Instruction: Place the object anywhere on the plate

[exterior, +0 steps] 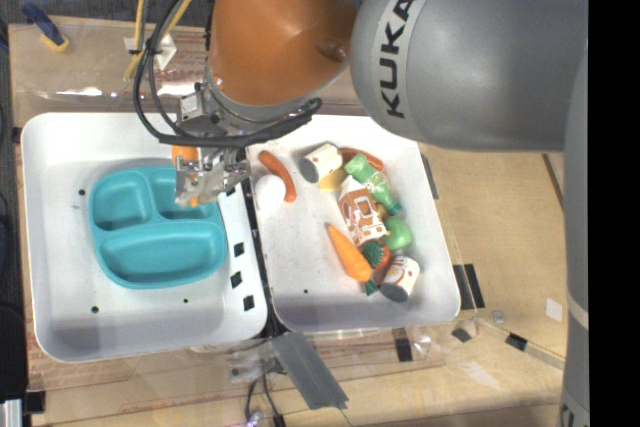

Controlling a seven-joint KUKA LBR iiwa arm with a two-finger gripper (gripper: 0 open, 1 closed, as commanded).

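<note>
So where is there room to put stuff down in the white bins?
Left bin: bare floor all around the blue plate, widest along the front and left wall. The plate's big front compartment is bare too; the pincer hangs at its back right corner. Right bin: bare front-left patch, beside the carrot. Crowded: the toy pile on its right side.

Left shallow white bin (60, 215): mostly taken up by a teal three-compartment plastic plate (155, 235); bare floor along the near and left edges. Right shallow white bin (300, 300): cluttered down its right half by toy food, including an orange plastic carrot (347, 253) and a red sausage (279, 175); open near-left floor. Overhead blocked by the grey-and-orange arm (400, 35) above both far edges.
</note>
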